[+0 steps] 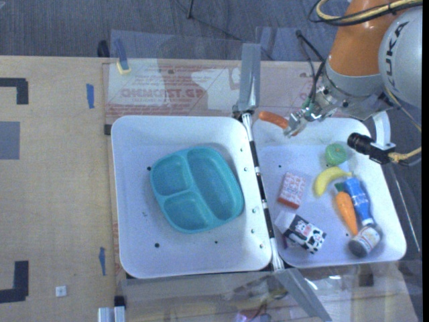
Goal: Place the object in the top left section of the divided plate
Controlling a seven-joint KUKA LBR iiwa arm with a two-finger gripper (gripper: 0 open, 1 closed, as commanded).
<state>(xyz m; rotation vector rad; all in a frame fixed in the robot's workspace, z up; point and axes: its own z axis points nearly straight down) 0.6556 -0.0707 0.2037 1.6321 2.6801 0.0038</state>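
A teal divided plate (196, 188) lies in the middle of the left bin (134, 247). Its three sections hold nothing. My gripper (292, 123) hangs over the far left corner of the right bin (389, 247). A small orange object (271, 118) sticks out leftward from its fingertips, lifted just above the bin's rim near the divider between the bins. The fingers look shut on that object's right end. The gripper is to the right of the plate and farther back.
The right bin holds a green round item (336, 154), a banana (330, 178), a pink box (291, 189), a carrot (345, 211), a blue bottle (360, 206) and a black-and-white carton (305, 234). A grey post (249, 79) stands behind the divider.
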